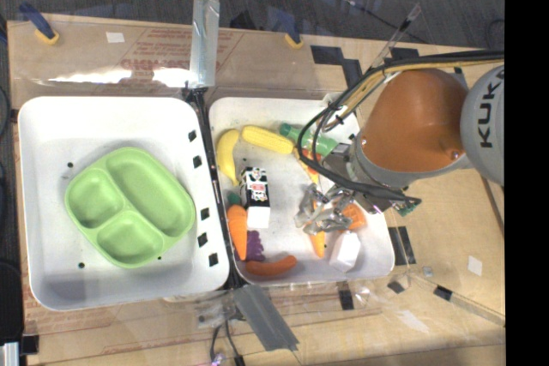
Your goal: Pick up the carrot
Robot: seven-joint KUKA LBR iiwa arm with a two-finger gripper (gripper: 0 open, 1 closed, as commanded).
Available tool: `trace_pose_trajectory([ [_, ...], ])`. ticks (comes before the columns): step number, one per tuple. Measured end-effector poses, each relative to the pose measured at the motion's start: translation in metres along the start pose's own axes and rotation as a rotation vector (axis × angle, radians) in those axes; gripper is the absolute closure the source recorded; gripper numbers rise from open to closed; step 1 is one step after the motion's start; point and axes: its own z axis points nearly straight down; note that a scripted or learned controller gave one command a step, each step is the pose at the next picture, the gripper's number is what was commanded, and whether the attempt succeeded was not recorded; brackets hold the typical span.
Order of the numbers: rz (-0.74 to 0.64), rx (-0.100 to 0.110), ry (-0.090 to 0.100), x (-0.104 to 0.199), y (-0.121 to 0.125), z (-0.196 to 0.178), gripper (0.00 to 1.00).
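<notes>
Grey metal strip (262, 323) lies at the near edge of the bench (154, 47), a brown board under clear sheeting with dark carpet beyond. Two white bins sit side by side. Left bin (43, 210) holds a green divided tray (129, 206). Right bin (377, 257) is crowded: a banana (226, 154) and corn (268, 139) at the far side, a small black-and-white carton (256, 188) in the middle, a sausage (270, 267) and a white block (346, 251) near. Carrot (237, 227) lies at the bin's left wall, beside a purple piece (255, 246). Gripper (324, 214) hangs over the right half, well apart from the carrot, above orange bits; how wide it stands I cannot tell.
</notes>
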Motion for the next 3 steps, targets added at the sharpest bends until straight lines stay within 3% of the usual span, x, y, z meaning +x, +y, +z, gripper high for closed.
trace_pose_trajectory([
  [1,-0.240,0.010,-0.005,0.024,-0.041,-0.059,1.00],
  [2,-0.241,0.008,-0.004,0.024,-0.040,-0.059,0.00],
  [3,-0.313,0.013,-0.009,0.018,-0.050,0.057,0.00],
])
